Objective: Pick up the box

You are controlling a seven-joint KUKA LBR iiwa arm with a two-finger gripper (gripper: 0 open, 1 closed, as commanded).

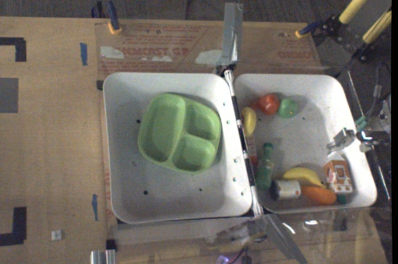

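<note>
Nearest me, carrot (320, 195) and box (338, 175) are sitting at the right bin's (311, 86) five o'clock while I'm watching the gripper (344, 139) hovering at twelve o'clock of the box, grip state unreadable.

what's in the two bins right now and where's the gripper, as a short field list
left bin: green divided plate
right bin: box, bottle, can, toy fruit and vegetables
box: orange and white, near the bin's right wall, lying free
beside box: carrot just below it, banana to its left
bottle: green, by the bin's left wall
can: on its side, below the banana
gripper: over the right bin's right side, above the box in the image, holding nothing
</note>
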